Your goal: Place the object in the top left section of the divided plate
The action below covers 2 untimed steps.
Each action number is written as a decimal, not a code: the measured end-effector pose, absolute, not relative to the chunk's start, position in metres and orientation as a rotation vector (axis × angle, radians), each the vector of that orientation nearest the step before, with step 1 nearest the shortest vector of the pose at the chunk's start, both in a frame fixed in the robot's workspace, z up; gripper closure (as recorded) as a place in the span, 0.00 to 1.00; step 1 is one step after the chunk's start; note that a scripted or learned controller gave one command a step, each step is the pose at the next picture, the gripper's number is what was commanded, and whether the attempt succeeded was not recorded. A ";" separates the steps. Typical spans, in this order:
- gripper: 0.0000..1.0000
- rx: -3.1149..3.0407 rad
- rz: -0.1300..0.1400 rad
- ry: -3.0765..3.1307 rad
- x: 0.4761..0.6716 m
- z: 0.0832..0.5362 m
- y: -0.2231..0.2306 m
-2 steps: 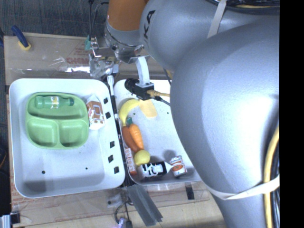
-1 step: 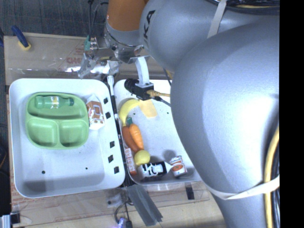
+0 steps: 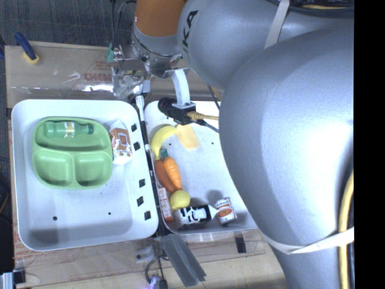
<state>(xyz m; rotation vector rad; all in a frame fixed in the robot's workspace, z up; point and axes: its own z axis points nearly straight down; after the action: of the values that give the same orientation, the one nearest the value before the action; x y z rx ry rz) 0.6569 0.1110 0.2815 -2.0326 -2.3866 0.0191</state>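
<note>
Arm [image 3: 289, 101] filling frame from 3 o'clock, wrist at 12. Green plate [image 3: 73, 151] in left bin [image 3: 78, 221], bottle [image 3: 67, 128] lying in its top section. Gripper [image 3: 129, 83] hovering at bin's 1 o'clock corner; jaw state: cannot tell. Advice: confirming which section is top left before releasing or lifting away.

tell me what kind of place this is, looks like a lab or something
Most likely a robot manipulation lab bench. A big grey industrial arm reaches over two shallow white bins set side by side, holding toy food such as a carrot and a banana, plus a green divided plate.
</note>
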 end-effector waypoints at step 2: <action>1.00 -2.013 0.029 -2.398 0.657 0.287 0.114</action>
<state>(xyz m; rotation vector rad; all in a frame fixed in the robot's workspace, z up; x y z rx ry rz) 0.6570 0.1142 0.2872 -2.0130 -2.3980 0.0295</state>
